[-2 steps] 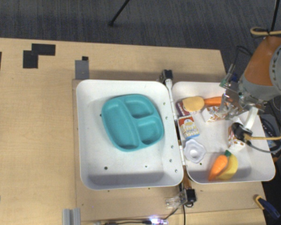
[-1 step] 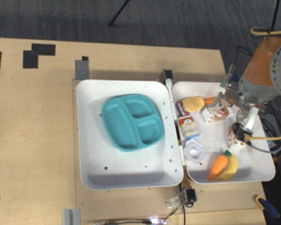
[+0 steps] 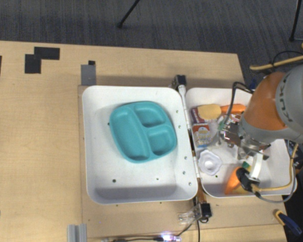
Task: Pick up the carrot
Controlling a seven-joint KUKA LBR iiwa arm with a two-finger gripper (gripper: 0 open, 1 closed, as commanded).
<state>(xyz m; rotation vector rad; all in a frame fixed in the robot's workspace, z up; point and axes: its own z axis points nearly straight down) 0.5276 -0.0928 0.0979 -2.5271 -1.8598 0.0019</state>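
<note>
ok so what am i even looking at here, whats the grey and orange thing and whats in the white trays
This is one picture, taken by a camera fixed above a wooden bench, looking down at a slant. The grey and orange thing is a robot arm reaching in from the right. Its gripper hangs over the right tray; whether it holds anything I cannot tell. The left tray has a blue-green divided plate. The right tray has a pale yellow lump, a small packet, a clear cup, a long orange thing at the far edge, likely the carrot it should pick up, and an orange lump at the near edge.
</note>
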